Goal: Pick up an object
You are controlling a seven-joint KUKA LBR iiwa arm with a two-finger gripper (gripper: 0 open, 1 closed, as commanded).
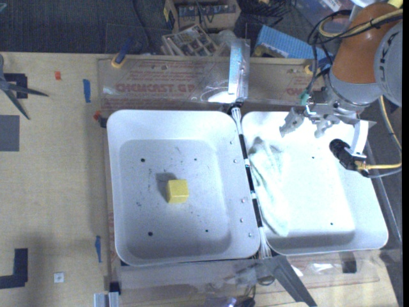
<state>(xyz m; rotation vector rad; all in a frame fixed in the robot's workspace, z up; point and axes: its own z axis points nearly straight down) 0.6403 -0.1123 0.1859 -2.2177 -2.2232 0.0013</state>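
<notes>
We see a yellow block (178,191) lying alone in the left bin (128,130). At 2 o'clock, the hand (307,124) hangs over the right bin (367,226), fingers spread, gripping nothing.

**Arm hardware, visual check**

Grey KUKA arm (390,50) with a glossy rounded orange band (358,47) above the wrist; part of a dark letter shows on the grey shell. Below the band sits a pale grey wrist flange, then the silver metal two-finger gripper (305,124). Yellow and black cables (345,21) loop over the orange section. A black cylindrical fitting (345,153) hangs off a white bracket, with a yellow-orange cable running from it.
</notes>
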